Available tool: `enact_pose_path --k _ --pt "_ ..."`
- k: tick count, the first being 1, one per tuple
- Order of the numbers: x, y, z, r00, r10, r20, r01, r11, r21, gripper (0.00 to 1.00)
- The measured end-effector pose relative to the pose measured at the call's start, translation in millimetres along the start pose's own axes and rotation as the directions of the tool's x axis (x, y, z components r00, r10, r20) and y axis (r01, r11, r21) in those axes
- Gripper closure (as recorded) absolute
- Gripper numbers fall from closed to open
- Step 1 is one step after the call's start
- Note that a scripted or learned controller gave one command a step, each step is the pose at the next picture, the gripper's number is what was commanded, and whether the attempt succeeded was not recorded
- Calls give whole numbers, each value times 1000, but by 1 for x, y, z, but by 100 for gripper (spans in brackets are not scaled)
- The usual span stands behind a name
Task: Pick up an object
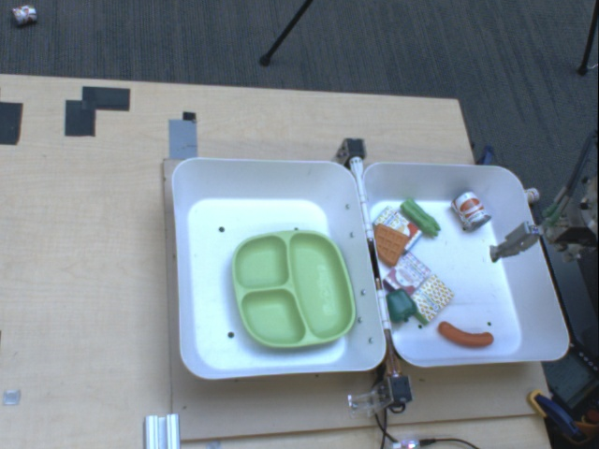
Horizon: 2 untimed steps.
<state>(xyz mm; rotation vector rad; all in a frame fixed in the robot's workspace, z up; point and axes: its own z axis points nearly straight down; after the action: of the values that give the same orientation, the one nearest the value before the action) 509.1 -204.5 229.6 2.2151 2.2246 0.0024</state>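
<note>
Fingers [515, 243] at 3 o'clock of right bin [538, 293], above its rim; open or closed state cannot tell. Candidate objects on bin floor: can [471, 210] at 12 o'clock, sausage [465, 336] at 6 o'clock, green pickle [421, 217] at 10 o'clock. Green divided plate [294, 289] centred in left bin [201, 251].

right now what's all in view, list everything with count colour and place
bins: 2, white, side by side on the bench
divided plate: 1, light green, in the left bin
can: 1, silver and red, right bin, far side
pickle-like toy: 1, green, right bin, far left
waffle-like piece: 1, orange, right bin, by the divider
packets: about 2, patterned, right bin, middle left
sausage: 1, red-orange, right bin, near edge
gripper: 1, grey, over right bin's right rim
</note>
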Motion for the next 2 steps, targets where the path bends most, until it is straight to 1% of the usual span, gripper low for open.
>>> enact_pose_path --k 1,2 --pt "21 -20 137 1000 2 3 -2 1000 -8 0" --pt "23 -18 126 1000 1 0 -1 1000 -9 100"
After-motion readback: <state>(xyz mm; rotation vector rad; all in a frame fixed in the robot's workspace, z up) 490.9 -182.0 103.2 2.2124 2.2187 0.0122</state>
